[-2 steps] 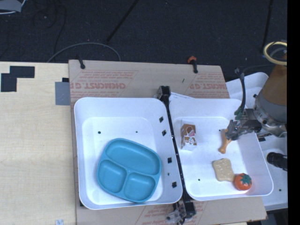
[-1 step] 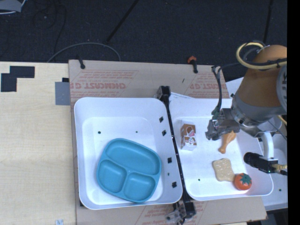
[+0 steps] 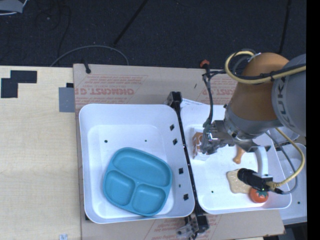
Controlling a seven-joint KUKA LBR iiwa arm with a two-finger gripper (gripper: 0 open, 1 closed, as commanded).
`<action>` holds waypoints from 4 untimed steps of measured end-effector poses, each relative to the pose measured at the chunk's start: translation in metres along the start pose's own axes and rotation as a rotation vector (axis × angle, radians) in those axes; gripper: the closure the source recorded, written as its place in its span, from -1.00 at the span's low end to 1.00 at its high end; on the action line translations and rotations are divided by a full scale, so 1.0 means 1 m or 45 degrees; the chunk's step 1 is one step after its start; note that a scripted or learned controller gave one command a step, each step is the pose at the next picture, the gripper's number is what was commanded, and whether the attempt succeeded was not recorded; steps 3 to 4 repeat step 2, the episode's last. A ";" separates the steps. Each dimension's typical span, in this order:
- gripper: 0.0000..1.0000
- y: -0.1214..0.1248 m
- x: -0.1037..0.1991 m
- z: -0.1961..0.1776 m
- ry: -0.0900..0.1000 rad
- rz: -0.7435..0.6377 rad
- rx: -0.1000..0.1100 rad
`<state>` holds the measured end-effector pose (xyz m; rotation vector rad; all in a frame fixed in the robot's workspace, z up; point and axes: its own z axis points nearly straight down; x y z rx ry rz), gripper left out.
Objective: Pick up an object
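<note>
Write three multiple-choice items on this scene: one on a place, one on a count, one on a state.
1. Where is the blue plate?
A. left bin
B. right bin
C. on the bench

2. How many compartments has the plate?
A. two
B. three
C. five

3. How does the plate lie?
A. upside down
B. on edge
C. flat, open side up

Key: 1 A, it lies on the floor of the left bin. 2 B, one long compartment and two smaller ones show. 3 C, its hollows face the camera. The gripper hangs over the right bin, near the tomato.
</note>
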<state>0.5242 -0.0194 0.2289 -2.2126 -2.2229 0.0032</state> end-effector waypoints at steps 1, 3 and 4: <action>1.00 0.002 0.046 -0.006 -0.001 0.000 -0.002; 1.00 -0.002 0.090 0.003 -0.002 0.001 0.001; 1.00 -0.002 0.090 0.003 -0.002 0.001 0.001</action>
